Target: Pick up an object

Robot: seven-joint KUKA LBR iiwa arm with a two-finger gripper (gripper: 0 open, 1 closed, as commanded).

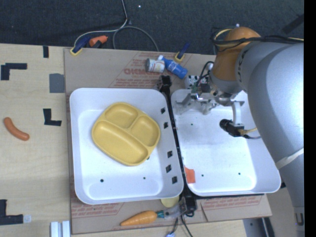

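A yellow divided plate [127, 132] lies flat in the left bin [81, 181], near its middle. My gripper [199, 101] hangs low over the far edge of the right bin [256, 181], just right of the wall between the two bins. The grey arm with its orange band [232, 53] comes in from the right and covers the right bin's far right corner. Nothing shows in the gripper's hold.
Outside the bins lie a small white and blue bottle [167, 65] behind them, a toy carrot [140, 218] in front, and a toy sausage [16, 129] far left on the bench. An orange-handled clamp [89, 43] and cables sit at the back.
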